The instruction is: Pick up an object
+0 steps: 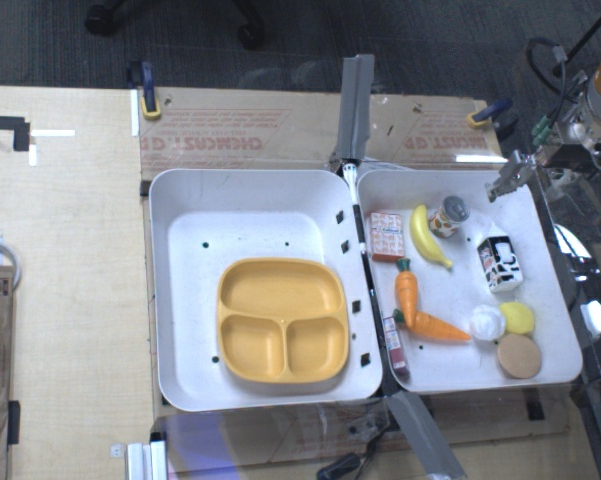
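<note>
1. Sitting side by side on the bench (70, 298) are two shallow white bins: the left bin (170, 268) and the right bin (555, 298).
2. The left bin holds one yellow divided plate (282, 320) with three compartments, lying flat near the middle of the bin.
3. The right bin holds all the small objects.
4. A small red and white box (385, 236) lies near the left wall of this bin, and a banana (427, 236) lies just beside it to the right.
5. A small jar with a grey lid (448, 214) is touching or almost touching the upper end of the banana.
6. A carton with black and white cow pattern (500, 264) lies more to the right, apart from the banana.
7. Two carrots (425, 313) lie in the lower part of the bin and meet at one end, forming an angle.
8. To the right of the carrots are a white round thing (487, 321), a yellow lemon (517, 317) and a tan round disc (519, 357), close together.
9. A dark red narrow object (395, 346) lies along the bin's lower left wall.
10. The end effector (508, 180) is at the upper right corner of the right bin, well apart from the objects, and I cannot tell if it is wide or narrow.
</note>
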You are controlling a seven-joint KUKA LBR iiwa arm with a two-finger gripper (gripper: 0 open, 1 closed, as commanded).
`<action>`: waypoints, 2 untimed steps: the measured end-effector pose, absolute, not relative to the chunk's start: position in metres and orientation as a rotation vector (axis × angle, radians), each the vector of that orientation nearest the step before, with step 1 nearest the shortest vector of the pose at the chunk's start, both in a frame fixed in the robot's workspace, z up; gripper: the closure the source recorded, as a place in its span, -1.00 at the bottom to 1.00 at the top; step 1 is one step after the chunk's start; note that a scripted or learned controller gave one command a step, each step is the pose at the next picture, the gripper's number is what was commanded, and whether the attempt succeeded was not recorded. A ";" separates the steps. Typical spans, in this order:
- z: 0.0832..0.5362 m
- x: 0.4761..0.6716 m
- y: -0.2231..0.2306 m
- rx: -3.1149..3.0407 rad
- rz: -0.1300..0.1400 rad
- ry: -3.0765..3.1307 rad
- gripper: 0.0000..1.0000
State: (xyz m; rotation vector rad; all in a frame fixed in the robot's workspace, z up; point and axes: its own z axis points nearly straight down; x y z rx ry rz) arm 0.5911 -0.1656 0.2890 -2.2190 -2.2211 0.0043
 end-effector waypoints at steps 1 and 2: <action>0.189 0.607 -0.130 -2.126 0.004 -2.310 -1.00; 0.126 0.621 -0.160 -2.504 0.002 -1.897 -1.00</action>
